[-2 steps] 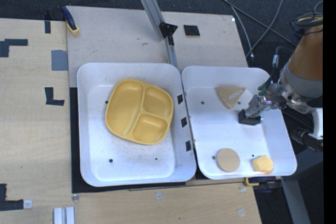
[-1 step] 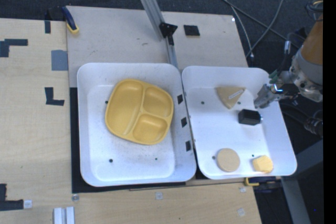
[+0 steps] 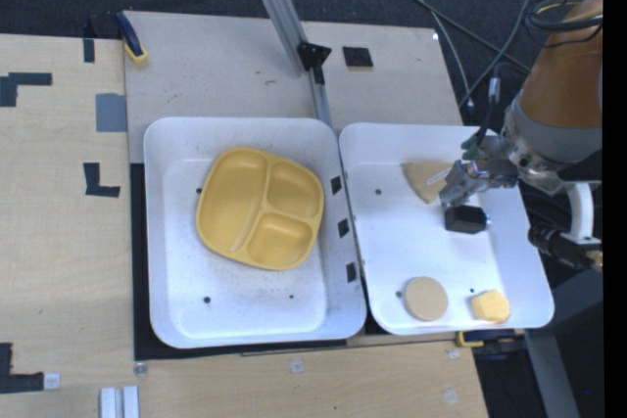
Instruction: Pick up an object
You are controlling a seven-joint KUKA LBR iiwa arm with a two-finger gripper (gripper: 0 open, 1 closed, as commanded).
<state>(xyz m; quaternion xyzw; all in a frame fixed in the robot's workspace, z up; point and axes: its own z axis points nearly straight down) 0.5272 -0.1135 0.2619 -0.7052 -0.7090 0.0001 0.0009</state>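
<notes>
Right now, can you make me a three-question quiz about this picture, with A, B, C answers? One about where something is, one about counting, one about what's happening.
1. Where is the yellow plate?
A. left bin
B. right bin
C. on the bench

2. How many sections does the plate have?
A. one
B. three
C. five

3. How does the round cookie lie?
A. between the fingers
B. on the plate
C. loose on the bin floor

Answers:
1 A, it lies inside the left bin.
2 B, its ridges mark off three hollows.
3 C, it rests near the front of the right bin, far from the gripper.
</notes>
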